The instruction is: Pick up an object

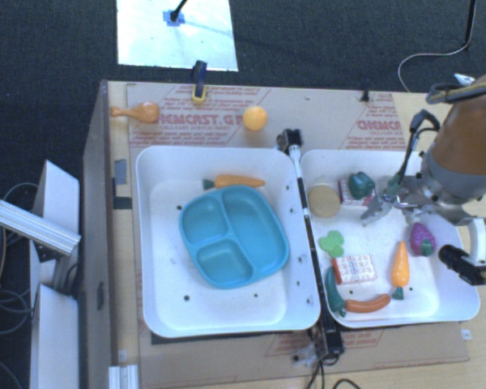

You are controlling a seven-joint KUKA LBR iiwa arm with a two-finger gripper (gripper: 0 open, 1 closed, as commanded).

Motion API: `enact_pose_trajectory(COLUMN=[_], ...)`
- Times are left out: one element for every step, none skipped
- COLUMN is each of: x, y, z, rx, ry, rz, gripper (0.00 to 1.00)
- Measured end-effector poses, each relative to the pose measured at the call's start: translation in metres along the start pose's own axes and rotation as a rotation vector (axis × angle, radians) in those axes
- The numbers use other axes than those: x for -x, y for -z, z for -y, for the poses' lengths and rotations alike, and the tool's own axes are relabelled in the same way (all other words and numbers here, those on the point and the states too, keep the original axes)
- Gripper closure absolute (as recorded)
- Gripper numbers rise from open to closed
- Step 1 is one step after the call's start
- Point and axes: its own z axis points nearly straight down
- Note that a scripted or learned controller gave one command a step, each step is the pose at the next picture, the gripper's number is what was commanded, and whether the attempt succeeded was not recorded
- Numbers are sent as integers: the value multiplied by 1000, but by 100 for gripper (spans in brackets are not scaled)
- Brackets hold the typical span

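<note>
A sausage [368,303] is seen at lower right, and the gripper [380,209] above it is poised with jaws apart, unladen.

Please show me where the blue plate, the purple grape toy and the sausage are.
blue plate [233,237]: camera view, on its centre ridge.
purple grape toy [422,238]: camera view, on its middle.
sausage [367,304]: camera view, on its middle.

Open floor is left in the right bin [466,302] between carrot [400,266] and red-and-white box [354,268]; the left bin [162,298] is largely taken by a blue divided plate [232,235].
</note>
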Motion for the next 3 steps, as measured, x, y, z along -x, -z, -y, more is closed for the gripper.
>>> enact_pose_trajectory(x=[29, -3, -4], y=[-32, -95, -83], z=[-62, -107, -109], rx=[0, 6, 11], ry=[1, -1, 2], rz=[0, 3, 3], gripper=[0, 0, 100])
